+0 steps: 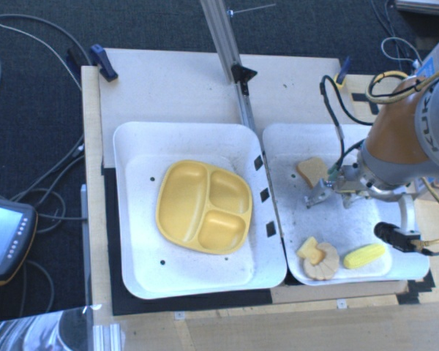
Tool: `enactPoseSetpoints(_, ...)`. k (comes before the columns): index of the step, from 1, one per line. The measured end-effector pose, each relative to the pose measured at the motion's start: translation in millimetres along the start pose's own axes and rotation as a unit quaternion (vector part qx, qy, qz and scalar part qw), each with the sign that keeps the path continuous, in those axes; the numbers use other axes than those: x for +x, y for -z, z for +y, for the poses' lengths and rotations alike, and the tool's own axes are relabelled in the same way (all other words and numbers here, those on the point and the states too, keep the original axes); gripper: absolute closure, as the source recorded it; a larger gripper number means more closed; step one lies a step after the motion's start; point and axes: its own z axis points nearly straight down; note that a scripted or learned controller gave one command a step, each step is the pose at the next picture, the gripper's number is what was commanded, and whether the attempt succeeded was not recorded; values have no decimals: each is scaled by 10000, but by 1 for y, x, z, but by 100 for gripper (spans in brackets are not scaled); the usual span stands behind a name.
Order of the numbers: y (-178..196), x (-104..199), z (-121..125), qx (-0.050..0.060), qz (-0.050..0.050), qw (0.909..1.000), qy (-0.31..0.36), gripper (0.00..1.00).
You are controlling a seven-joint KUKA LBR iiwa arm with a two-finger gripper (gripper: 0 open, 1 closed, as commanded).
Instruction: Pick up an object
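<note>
In the right bin (278, 196) of the camera view, your gripper (318, 194) hangs low, just beside the tan bread slice (312, 171). From this angle you cannot tell how the jaws stand, and nothing shows between them. Near the front wall lie a corn cob (365, 254) and a round biscuit (320, 257), untouched. The left bin (132, 218) carries a yellow divided plate (203, 206). Judge the pick not yet made; grasp and lift remain.

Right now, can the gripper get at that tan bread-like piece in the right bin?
Probably yes. The gripper hovers right beside the tan piece, which lies apart from the other items with nothing on top of it.
</note>
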Motion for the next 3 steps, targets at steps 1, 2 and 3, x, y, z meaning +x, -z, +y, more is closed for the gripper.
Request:
enactPoseSetpoints(1, 14, 0, 2, -42, -6, 10000, 2, 100)
enactPoseSetpoints(2, 59, 3, 7, -65, -21, 10000, 5, 100)
enactPoseSetpoints(3, 102, 3, 8, -67, -21, 10000, 7, 100)
